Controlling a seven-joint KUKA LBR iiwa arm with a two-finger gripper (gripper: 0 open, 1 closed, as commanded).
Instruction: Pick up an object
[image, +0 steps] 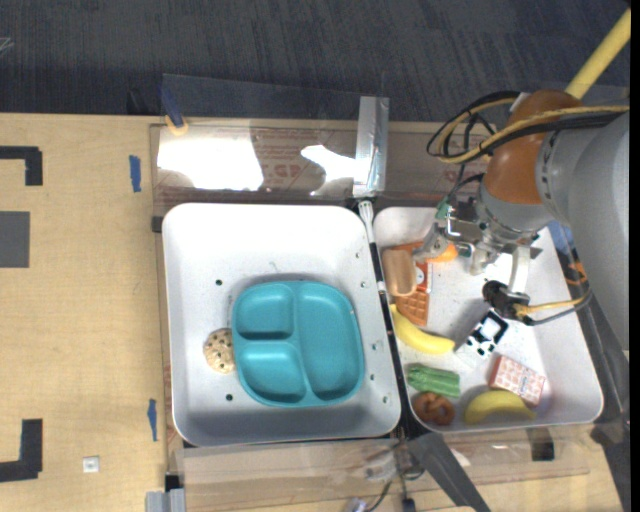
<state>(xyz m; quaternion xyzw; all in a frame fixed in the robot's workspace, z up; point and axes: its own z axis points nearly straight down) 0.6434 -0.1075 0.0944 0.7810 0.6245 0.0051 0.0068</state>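
The right bin (575, 395) holds a loose crowd of toy foods, any of which could be the object picked. A yellow banana (422, 337) lies curved near the bin's left wall, with a waffle-patterned orange piece (416, 301) just above it and a tan, bread-like block (397, 268) beside that. Below the banana sits a green ridged vegetable (433, 379), and touching its lower edge a brown-red round piece (434, 407). To the right lie a yellow lemon-shaped fruit (497, 404) and a pink checkered box (518, 378) resting against it. A small black-and-white patterned block (485, 335) lies in the middle of the bin, near the banana's right tip.

The claw (470, 245) hangs over the upper part of this bin, above the tan block and orange piece; whether its fingers are wide or narrow I cannot tell, and nothing is seen between them. The grey arm with its orange band (520, 165) comes in from the right.

The left bin (190, 240) holds a teal divided tray (297, 342) with a speckled cookie (219, 350) touching its left edge. Both bins sit on the tan desk (70, 330).
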